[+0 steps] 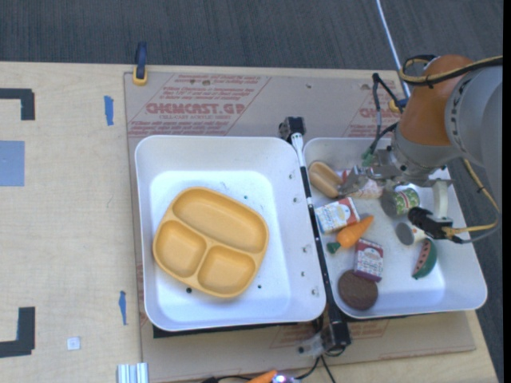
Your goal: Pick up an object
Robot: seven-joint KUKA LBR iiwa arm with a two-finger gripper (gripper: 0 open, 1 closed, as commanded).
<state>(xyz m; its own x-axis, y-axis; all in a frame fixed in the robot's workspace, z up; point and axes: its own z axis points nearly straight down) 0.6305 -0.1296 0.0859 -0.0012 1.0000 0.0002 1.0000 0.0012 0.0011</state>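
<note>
Gripper (357, 182) low over the far part of the right bin (471, 292), reached in from the right on the grey arm (479, 114) with its orange band (427, 110). Wide or narrow: cannot tell, too small and cluttered at the tip. Nothing seen clamped in it. Just left of the tip, a tan bread roll (322, 178), touching or nearly so. Nearer the camera, a white and red carton (335, 214), an orange carrot (355, 231), a red packet (368, 259) and a round brown cookie (358, 290), all near one another. Under the wrist, a small green-labelled can (406, 199). Toward the right wall, a watermelon slice (424, 259). In the left bin (152, 154), 1 yellow plate (210, 242) with 3 compartments, lying flat, well apart from the gripper.
</note>
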